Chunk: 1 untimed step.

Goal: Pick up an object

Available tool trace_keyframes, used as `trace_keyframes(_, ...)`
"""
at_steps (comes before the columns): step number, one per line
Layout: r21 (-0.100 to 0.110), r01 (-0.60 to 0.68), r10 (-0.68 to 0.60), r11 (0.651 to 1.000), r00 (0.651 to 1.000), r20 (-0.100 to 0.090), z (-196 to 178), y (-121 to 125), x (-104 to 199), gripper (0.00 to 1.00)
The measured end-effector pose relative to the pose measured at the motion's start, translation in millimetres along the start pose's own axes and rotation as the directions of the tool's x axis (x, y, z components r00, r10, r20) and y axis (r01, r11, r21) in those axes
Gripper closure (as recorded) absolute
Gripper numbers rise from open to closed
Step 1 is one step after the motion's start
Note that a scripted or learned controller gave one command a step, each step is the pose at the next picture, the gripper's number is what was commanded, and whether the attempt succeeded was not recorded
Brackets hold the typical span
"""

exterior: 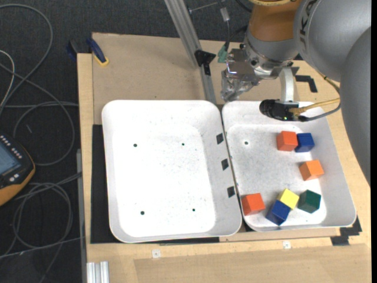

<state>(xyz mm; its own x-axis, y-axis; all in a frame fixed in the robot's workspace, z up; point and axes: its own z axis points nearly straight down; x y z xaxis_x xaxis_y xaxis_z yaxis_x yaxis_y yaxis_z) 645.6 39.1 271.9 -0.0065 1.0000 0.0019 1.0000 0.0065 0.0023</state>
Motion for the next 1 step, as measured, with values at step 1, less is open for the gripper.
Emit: trace_keyframes(1, 0.002, -0.001, 0.001, 1.000, 1.000, 0.000, 32.2, 17.8, 46.8, 1.00)
